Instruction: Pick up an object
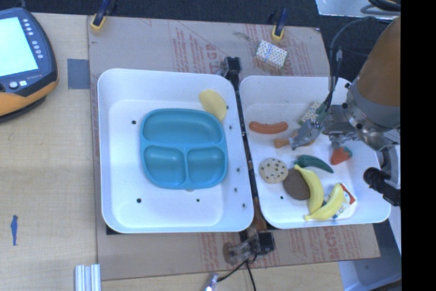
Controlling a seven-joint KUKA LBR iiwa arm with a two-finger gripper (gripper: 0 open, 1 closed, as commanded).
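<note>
My gripper (306, 134) hangs low over the middle of the right bin (269, 88), reaching in from the right. It is just right of a small orange piece (281, 142) and below the right end of a reddish sausage (268, 127). A dark green pepper (313, 163) lies just below the gripper, and a red fruit (341, 155) sits to its lower right. Nearer the front lie a speckled cookie (273, 170), a brown disc (296, 186) and two yellow bananas (314, 189). I see nothing held in the gripper.
The left bin (116, 167) holds a blue divided plate (183, 148) and a yellow fruit (213, 104) at its back right. A patterned block (272, 53) lies on the cardboard behind the bins. A pendant with a screen (20, 54) rests at far left.
</note>
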